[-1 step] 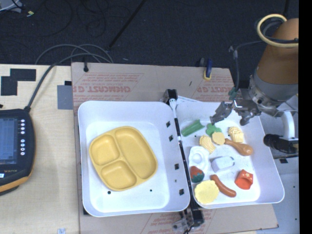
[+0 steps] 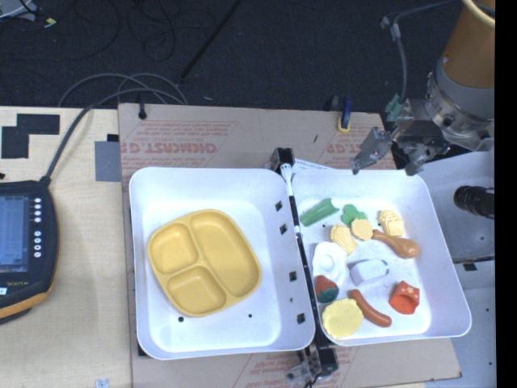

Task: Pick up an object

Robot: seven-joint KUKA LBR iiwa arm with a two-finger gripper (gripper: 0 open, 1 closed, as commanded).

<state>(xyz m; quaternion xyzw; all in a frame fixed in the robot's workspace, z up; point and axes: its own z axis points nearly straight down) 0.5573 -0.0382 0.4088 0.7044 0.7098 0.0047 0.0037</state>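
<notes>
Toy food (image 2: 363, 261) fills right bin (image 2: 440, 217) — yellow tray (image 2: 202, 261) in left bin (image 2: 153, 192)

Single fixed camera, mounted above the counter (image 2: 73, 148) and looking down at a slant from a moderate distance. The left bin (image 2: 153, 192) and right bin (image 2: 436, 241) lie side by side across the lower centre of the frame; dark floor fills the upper part. The arm (image 2: 472, 47) enters at the upper right corner.

Wooden bench (image 2: 73, 314) with cardboard sheet (image 2: 210, 136), two white bins (image 2: 153, 192) atop, teach pendant (image 2: 20, 245) at left.
</notes>
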